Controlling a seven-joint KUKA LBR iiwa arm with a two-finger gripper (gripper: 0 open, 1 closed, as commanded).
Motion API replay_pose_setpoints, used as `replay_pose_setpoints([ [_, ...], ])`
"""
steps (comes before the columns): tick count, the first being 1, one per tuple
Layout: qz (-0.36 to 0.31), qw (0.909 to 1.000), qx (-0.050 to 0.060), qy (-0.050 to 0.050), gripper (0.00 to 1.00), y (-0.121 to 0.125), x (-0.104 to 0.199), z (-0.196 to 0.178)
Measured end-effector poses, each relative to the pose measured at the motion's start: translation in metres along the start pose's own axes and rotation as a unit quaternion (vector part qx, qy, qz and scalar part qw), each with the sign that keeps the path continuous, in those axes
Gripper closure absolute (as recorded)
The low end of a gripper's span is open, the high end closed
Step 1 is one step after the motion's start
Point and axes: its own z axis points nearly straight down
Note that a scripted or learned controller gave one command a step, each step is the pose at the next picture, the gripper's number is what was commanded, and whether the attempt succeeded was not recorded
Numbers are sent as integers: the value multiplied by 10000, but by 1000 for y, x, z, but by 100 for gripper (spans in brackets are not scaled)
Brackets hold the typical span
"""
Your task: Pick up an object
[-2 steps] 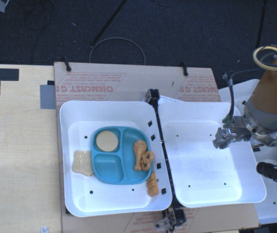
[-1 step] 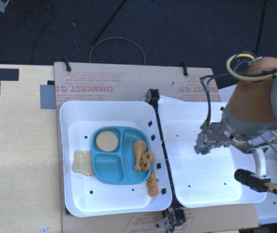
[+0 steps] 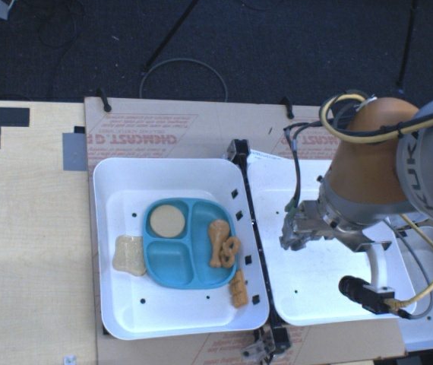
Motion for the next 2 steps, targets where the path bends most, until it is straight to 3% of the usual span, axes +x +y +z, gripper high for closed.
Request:
replay_pose_setpoints([
  [1,-7,10000,7,0,100,0,57,12],
  [2,-10,10000,-5,-4,100,-4,111,2],
])
